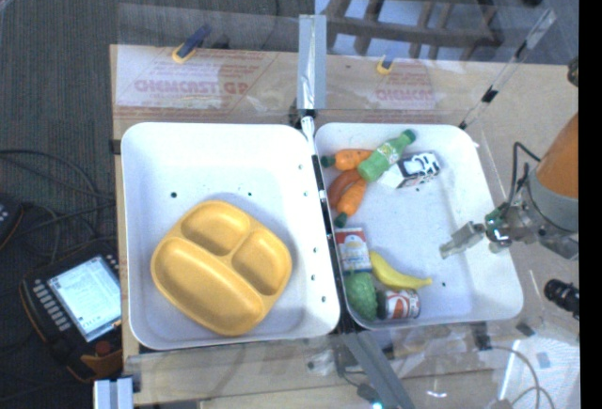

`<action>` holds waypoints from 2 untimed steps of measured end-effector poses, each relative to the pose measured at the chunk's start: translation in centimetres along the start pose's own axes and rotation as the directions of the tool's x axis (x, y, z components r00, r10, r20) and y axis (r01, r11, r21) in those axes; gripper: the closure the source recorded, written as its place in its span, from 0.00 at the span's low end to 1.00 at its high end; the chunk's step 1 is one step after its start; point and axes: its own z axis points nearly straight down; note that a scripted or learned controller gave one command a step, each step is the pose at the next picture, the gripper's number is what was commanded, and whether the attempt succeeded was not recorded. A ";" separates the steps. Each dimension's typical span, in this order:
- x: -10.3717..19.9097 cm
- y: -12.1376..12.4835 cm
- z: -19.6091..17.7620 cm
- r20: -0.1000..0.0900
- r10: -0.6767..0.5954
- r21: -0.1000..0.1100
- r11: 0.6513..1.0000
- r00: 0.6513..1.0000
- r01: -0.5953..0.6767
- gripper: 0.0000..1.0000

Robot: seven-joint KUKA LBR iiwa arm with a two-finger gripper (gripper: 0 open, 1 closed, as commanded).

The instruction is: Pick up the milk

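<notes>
The milk (418, 168) is a small black-and-white carton lying in the far part of the right bin (470, 290), just right of a green bottle (386, 156). My gripper (464, 240) hangs over the right side of that bin, nearer the front than the milk and to its right, well apart from it. Nothing shows in the gripper. The arm's orange band (576, 163) comes in at the right edge.
Along the right bin's left side lie a carrot (353, 157), an orange pepper (346, 193), a red-and-white carton (353, 250), a banana (400, 273), a green vegetable (360, 291) and a red can (402, 305). A yellow divided plate (222, 266) sits in the left bin (169, 163).
</notes>
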 end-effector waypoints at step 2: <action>0.1 -0.1 0.1 -0.001 0.050 0.000 0.999 0.999 -0.050 0.00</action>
